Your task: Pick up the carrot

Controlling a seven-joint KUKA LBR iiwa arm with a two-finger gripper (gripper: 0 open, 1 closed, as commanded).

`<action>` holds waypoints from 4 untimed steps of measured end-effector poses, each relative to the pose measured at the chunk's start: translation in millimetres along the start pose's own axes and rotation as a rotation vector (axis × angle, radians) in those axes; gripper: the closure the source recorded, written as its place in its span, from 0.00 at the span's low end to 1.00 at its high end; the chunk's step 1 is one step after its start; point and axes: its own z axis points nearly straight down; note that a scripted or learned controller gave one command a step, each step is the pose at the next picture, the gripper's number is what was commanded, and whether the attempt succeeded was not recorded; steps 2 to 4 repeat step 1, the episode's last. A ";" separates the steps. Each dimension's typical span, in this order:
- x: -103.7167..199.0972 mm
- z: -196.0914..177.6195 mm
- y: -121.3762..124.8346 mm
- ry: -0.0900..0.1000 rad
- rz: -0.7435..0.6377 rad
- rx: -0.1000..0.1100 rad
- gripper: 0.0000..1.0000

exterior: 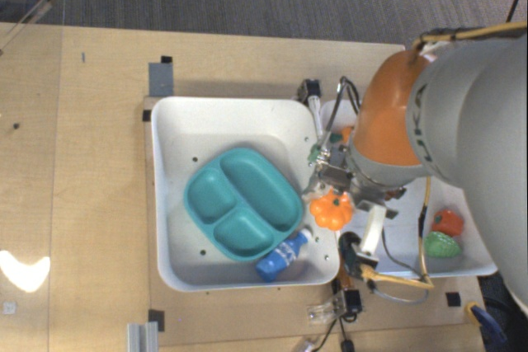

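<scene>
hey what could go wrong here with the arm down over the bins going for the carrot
1. The arm covers most of the right bin, so the carrot's place cannot be confirmed.
2. An orange pumpkin-like toy sits by the gripper at the divide between bins; it could be grabbed by mistake.
3. Loose cables lie under the wrist and might snag.

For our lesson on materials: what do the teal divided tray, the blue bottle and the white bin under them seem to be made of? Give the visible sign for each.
Teal divided tray: probably moulded plastic, matte, with one even colour and rounded compartment edges.
Blue bottle: likely plastic with a slight sheen, lying on its side; too small to be sure.
White bin: looks like smooth hard plastic with rounded corners and soft highlights.
</scene>
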 end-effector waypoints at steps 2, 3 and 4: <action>-39.0 -25.0 28.5 -0.002 0.195 0.001 1.00; -39.0 -25.0 28.5 -0.002 0.195 0.001 1.00; -39.0 -25.0 28.5 -0.002 0.195 0.001 1.00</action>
